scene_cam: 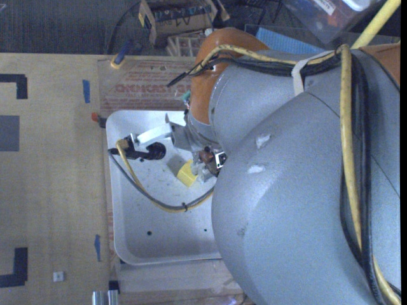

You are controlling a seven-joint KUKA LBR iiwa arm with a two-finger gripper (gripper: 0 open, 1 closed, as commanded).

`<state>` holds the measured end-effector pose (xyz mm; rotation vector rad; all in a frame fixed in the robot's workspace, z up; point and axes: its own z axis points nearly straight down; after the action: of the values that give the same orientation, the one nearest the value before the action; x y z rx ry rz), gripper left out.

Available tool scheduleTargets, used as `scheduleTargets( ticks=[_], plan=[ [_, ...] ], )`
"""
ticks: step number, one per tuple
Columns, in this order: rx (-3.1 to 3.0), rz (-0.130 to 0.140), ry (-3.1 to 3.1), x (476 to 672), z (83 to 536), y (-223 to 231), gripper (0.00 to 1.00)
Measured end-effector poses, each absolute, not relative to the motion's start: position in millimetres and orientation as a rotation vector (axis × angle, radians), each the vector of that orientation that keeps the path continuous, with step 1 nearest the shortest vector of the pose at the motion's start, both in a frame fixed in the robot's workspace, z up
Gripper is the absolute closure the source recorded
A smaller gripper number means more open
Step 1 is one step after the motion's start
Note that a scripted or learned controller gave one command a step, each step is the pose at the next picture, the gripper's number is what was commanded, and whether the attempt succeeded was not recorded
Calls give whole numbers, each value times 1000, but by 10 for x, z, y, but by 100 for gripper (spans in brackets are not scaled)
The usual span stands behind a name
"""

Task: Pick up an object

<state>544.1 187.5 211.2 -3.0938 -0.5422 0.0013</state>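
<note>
Yellow block (186, 175) lies in the white bin (159, 243) beside the gripper (202, 164); jaws' state cannot be determined.

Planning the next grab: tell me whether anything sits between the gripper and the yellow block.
Nothing visible does. The yellow block lies on the bin floor right beside the gripper, no object between them.

Even, soft indoor light, slightly grainy, with mild glare on the white bin (127, 234).
</note>
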Motion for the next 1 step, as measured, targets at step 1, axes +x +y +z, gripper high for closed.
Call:
scheduleTargets(
  ticks=[1],
  plan=[
    [-3120, -11, -308, 5054, 902, 2191, 100]
  ],
)
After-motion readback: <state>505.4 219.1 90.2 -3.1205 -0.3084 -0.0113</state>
